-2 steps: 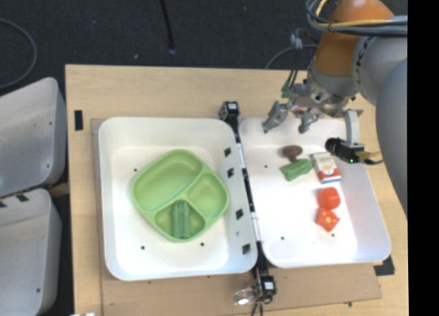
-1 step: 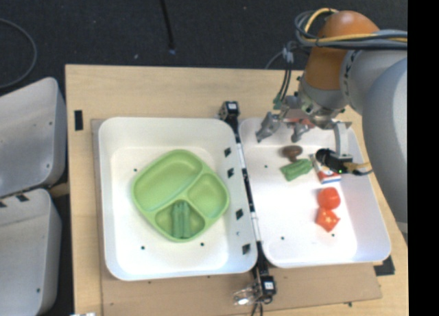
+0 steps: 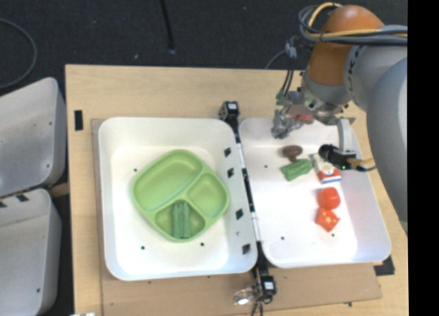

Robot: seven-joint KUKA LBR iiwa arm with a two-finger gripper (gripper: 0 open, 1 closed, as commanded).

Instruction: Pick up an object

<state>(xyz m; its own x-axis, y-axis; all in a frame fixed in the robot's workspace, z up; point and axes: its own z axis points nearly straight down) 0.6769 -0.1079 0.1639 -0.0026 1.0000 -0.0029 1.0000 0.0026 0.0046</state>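
Gripper (image 3: 285, 125): low over the far corner of the right bin (image 3: 302, 249), nothing visible between the fingers; whether they are spread or closed, I cannot tell from here. Brown lump (image 3: 293, 151): just beside the fingertips, on the near side; small, rounded, probably light and stiff, likely to roll, best pinched across its short width. Green block (image 3: 296, 170): a little further from the fingers, flat-sided, probably light, with easy parallel faces to grasp. Two red pieces (image 3: 328, 209): well apart from the fingers, glossy, possibly slippery. Left bin (image 3: 116, 253): holds a green divided plate (image 3: 180, 195) with a green stick (image 3: 180, 219) in one compartment.
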